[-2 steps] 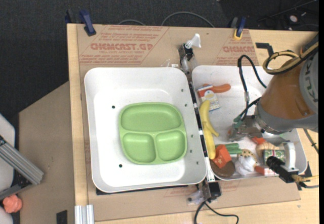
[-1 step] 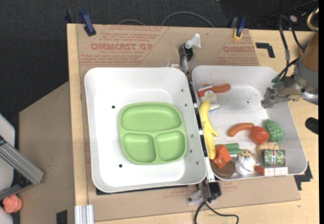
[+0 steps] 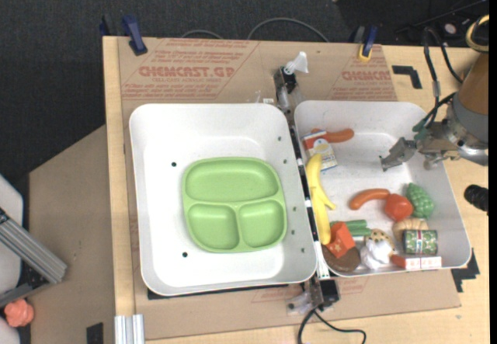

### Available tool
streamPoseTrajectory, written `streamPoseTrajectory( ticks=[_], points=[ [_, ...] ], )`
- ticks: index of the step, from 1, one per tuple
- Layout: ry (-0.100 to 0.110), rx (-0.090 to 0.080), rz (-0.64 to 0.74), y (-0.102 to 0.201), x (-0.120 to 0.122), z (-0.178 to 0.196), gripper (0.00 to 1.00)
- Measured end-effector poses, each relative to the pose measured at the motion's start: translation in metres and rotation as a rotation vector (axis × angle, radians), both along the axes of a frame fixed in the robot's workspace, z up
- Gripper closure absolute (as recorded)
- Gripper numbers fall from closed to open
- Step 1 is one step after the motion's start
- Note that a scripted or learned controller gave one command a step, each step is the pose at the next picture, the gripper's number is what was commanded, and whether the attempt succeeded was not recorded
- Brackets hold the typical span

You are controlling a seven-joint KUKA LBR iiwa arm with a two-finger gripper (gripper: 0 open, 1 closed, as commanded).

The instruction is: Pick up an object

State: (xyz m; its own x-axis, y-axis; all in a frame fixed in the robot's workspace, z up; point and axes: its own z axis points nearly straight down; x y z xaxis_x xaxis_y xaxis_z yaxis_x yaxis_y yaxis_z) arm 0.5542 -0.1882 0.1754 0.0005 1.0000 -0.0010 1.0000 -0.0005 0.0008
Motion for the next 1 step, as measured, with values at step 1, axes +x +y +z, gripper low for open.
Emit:
streamPoseTrajectory(
  ticks=[1],
  points=[
    [0.007,0.005,0.003,0.0503,-0.0240,-0.0898,0.00]
  ],
)
